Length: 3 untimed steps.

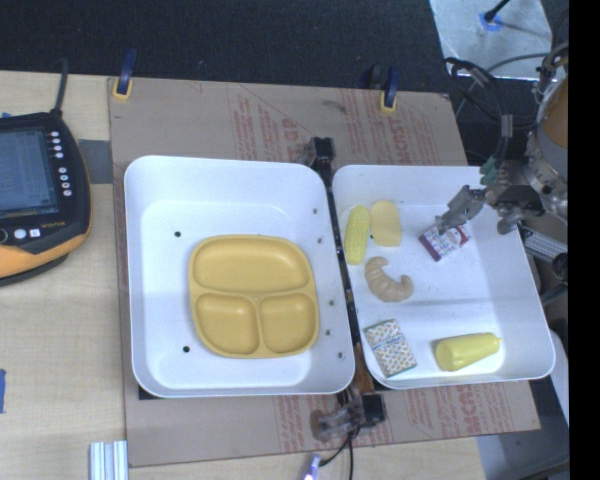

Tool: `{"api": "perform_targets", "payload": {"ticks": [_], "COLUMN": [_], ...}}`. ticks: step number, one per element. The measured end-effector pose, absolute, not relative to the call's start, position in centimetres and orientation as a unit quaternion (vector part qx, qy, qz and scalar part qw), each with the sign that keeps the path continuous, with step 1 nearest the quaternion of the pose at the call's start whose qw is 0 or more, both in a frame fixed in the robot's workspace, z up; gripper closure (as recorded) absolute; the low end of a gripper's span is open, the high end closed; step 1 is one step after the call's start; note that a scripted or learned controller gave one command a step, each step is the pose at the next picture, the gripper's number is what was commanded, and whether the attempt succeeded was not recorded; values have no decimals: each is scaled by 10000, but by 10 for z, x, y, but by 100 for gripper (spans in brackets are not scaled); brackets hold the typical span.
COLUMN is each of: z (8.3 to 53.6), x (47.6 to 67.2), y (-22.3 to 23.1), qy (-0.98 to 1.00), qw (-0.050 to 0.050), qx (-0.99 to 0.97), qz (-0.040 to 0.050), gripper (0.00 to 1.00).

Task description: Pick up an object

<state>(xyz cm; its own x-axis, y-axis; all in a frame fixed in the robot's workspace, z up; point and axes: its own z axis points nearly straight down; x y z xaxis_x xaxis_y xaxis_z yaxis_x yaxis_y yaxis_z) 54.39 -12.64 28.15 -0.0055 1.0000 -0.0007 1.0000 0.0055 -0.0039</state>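
My gripper (483,211) hangs over the right bin (485,293) near its far right side, with its fingers spread open and nothing between them. A small red and white packet (445,240) lies just below and left of the left finger (460,208); I cannot tell whether they touch. Also in this bin are a corn cob (356,233), a pale yellow block (385,223), a croissant (388,281), a patterned square packet (390,347) and a yellow cylinder (467,350).
The left bin (145,268) holds a yellow divided plate (252,295). A teach pendant (20,193) lies on the bench at far left. Clamps (388,88) pin the cardboard at the back edge. Cables run at the top right.
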Motion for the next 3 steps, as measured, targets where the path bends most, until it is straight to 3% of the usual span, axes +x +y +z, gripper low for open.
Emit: {"api": "perform_targets", "payload": {"ticks": [1, 2, 3], "z": [194, 189, 138], "x": [588, 616, 621], "y": [-123, -177, -196], "qy": [-7097, -7078, -7089], "qw": [16, 6, 12], "qx": [-7045, -7064, -7053], "qz": [28, 11, 26], "gripper": [0, 0, 0]}}
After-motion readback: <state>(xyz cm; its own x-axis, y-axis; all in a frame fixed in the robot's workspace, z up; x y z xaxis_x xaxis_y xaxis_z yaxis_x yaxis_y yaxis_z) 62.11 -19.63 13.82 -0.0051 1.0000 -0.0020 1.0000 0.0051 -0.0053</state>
